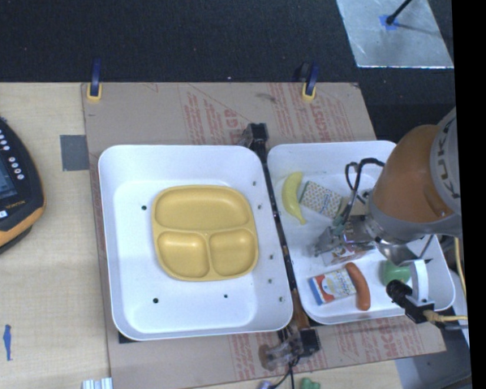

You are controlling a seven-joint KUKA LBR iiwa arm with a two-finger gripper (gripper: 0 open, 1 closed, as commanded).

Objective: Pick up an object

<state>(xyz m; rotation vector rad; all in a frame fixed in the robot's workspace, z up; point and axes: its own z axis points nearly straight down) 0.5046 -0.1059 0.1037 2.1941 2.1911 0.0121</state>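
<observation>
The arm [413, 181] hangs low over the right bin [322, 153], its claw [343, 240] near the bin's middle; whether the claw is spread or pinched I cannot tell. This looks like the reach-in step, nothing seen held. Candidates lie close: a banana [292, 197] at the claw's 10 o'clock, a sausage [359, 284] at 5, a packet [332, 286] at 6. Next comes settling on one and closing squarely

yellow banana [293, 197], red sausage [359, 284], right bin [330, 311]
</observation>
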